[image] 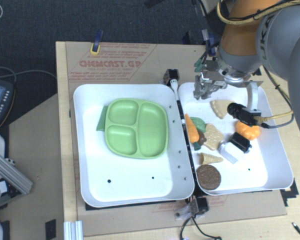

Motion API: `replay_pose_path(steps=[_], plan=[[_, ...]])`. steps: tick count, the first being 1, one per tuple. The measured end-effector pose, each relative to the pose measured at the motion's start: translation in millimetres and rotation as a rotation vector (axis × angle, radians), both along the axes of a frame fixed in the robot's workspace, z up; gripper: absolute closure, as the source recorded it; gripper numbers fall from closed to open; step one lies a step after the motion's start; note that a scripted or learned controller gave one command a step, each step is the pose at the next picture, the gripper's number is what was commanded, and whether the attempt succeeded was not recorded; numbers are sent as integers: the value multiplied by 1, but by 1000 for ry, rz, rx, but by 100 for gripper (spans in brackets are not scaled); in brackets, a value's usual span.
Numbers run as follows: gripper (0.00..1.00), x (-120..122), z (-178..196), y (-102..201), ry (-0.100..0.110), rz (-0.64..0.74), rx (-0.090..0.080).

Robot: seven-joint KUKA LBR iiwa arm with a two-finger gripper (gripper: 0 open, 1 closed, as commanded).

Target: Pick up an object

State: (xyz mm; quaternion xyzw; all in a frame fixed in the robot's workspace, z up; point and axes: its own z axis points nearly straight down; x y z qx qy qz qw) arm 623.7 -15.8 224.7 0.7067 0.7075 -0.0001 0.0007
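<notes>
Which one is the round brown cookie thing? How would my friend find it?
Look at the right white bin, the one full of toy food, not the one with the green plate. Go to its corner nearest the camera, by the middle divider. The brown disc lies there, the only flat, round, dark thing, just below a pale wedge.
</notes>
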Motion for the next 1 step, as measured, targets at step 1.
replay_pose_path(steps=[1], plan=[[100, -11, -9, -5, 4, -2, 1]])
